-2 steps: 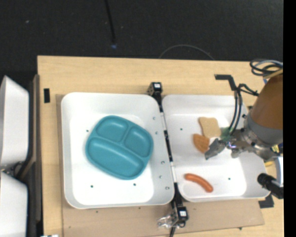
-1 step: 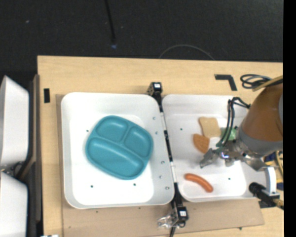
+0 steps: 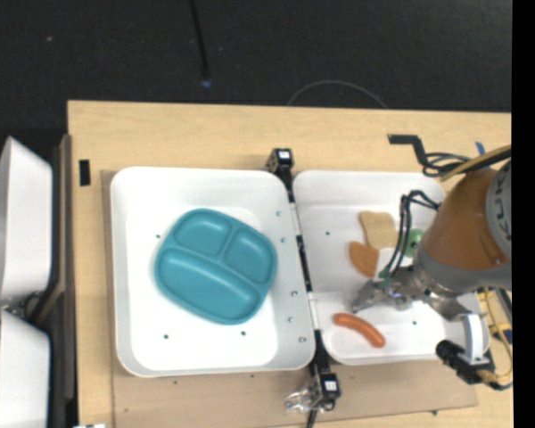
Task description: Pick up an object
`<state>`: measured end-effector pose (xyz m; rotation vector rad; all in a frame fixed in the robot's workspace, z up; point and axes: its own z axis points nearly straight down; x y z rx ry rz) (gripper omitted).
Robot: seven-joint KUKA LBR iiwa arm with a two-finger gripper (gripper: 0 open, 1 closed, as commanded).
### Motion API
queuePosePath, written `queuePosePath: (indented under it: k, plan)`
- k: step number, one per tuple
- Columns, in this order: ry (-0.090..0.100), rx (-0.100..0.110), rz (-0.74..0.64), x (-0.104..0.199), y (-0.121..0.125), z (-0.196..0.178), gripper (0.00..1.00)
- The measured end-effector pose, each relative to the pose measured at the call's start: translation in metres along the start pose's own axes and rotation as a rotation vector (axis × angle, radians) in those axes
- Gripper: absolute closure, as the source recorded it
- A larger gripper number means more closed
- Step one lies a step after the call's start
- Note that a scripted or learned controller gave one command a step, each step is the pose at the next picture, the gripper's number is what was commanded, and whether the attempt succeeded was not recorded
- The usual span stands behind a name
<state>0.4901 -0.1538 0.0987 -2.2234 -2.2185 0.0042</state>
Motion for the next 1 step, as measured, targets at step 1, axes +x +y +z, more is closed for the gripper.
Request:
queuePosePath:
  k: [1]
  plan:
    - [0.002,-0.006,0.006,0.0004,0.0017,-0.0128,1.00]
